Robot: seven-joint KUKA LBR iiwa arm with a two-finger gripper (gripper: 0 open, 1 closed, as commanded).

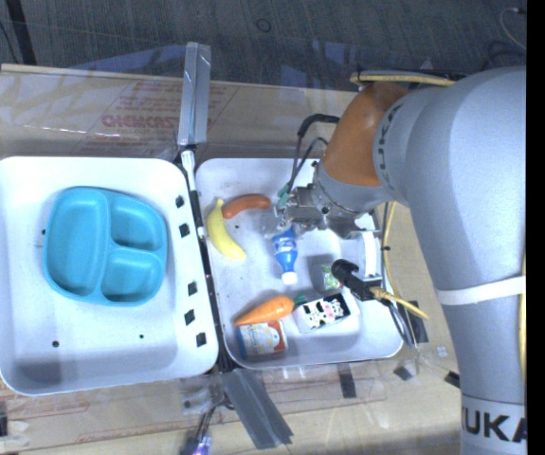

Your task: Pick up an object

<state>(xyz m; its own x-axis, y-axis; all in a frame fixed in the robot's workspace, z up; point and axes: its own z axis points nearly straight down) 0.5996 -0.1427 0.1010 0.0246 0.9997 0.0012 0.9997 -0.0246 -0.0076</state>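
The left white bin (26,349) holds a light-blue plastic tray with 3 compartments (104,245). In the right white bin (217,180), a yellow banana (223,234) lies at 9 o'clock, with a red-orange sausage (245,204) just beside it at 11 o'clock. An orange carrot (268,310) rests at 6 o'clock over an orange-labelled jar (261,338). A small blue-and-white bottle (285,255) sits at centre, directly under the gripper (294,218); I cannot tell its state. A black-and-white carton (325,313) lies at 5 o'clock.

Small blue-and-white bottle (285,254) in right bin (244,173)
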